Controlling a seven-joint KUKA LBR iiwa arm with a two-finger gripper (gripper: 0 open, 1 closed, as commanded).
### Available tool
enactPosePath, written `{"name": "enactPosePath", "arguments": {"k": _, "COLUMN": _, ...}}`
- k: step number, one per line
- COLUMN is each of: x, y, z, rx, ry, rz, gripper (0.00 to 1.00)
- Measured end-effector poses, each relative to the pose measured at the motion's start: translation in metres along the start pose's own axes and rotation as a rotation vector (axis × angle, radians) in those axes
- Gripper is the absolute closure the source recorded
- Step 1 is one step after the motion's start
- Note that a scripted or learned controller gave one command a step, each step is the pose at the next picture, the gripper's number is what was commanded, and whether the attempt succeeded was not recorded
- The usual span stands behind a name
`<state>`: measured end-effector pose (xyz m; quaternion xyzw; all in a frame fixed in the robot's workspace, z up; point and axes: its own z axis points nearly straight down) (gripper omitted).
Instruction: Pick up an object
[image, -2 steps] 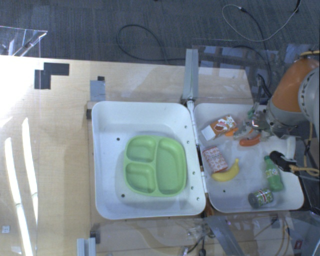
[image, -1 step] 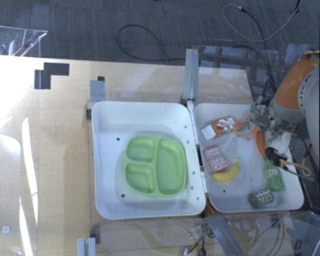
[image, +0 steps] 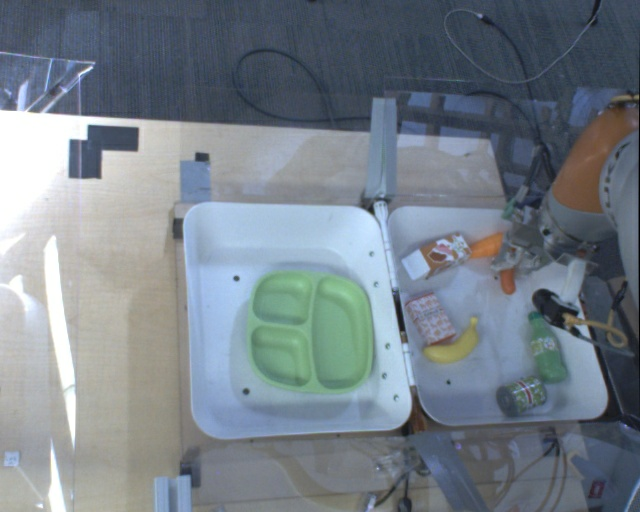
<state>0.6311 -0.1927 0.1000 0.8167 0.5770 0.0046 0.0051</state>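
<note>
Robotics lab setup, not a home. Light wooden bench (image: 120, 300) bearing two white bins (image: 200, 330) on metal brackets, loose cables (image: 290, 75) across grey carpet (image: 200, 40), clear guard panels (image: 40, 80), grey-orange KUKA arm (image: 600, 170) at right.

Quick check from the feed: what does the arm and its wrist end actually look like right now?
The grey KUKA arm enters from the view's right with a rounded orange band above the wrist. Below that sits a cluttered metallic grey gripper assembly, with small greenish fittings and thin dark cables near it. Finer markings are too small to read.
</note>
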Motion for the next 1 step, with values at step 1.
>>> {"name": "enactPosePath", "arguments": {"k": 1, "x": 0.0347, "y": -0.0204, "z": -0.0759, "rx": 0.006, "ry": 0.000, "rz": -0.145, "gripper": 1.00}}
